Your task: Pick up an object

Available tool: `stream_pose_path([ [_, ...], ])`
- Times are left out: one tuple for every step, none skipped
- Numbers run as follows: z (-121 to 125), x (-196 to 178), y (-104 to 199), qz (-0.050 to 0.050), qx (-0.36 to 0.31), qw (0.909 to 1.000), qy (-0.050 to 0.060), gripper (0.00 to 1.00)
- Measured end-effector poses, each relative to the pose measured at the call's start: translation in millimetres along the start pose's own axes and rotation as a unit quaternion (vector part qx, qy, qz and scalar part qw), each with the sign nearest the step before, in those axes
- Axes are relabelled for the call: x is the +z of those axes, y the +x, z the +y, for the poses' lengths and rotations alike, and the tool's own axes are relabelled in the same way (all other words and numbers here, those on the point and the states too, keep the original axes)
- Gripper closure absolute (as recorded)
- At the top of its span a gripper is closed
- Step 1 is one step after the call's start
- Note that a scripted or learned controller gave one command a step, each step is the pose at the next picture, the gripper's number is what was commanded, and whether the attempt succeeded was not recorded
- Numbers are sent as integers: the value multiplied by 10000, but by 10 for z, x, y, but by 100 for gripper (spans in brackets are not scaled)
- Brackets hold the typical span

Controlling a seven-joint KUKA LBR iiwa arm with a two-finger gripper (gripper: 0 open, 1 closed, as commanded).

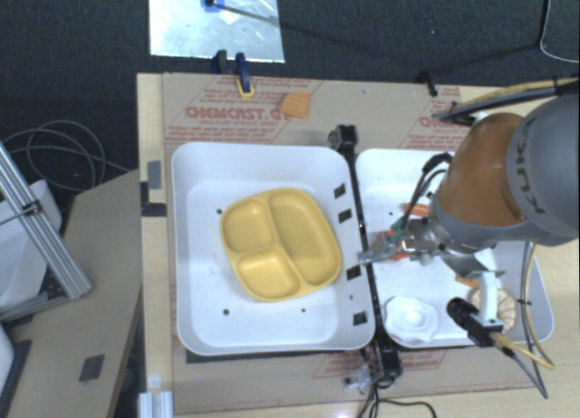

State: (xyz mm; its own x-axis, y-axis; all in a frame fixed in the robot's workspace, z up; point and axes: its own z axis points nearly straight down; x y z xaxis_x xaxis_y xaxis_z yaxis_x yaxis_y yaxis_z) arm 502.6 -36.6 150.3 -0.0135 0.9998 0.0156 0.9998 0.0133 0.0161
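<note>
A yellow divided plate (279,244) lies in the middle of the left bin (204,316). In the right bin (385,176), a white round lid-like object (412,319) rests at the near edge. A small orange item (415,216) shows just left of the wrist, partly hidden by it. My gripper (379,251) reaches low over the right bin's left side, close to the divider between the bins. The grey and orange arm (494,180) covers much of the right bin. Nothing can be seen held in the gripper.
A pale tan object (509,313) peeks out at the right bin's near right, under the arm. A small tan block (294,103) and a blue-yellow clamp (242,76) lie on the cardboard behind the bins. A shiny sheet (216,6) lies on the floor beyond.
</note>
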Motion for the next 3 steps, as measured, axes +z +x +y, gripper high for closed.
stream_pose_path([
  [17,38,-19,36,-32,10000,5,0],
  [90,118,-79,-25,11,9999,-109,0],
  [92,173,-138,5,-9,9999,-124,0],
])
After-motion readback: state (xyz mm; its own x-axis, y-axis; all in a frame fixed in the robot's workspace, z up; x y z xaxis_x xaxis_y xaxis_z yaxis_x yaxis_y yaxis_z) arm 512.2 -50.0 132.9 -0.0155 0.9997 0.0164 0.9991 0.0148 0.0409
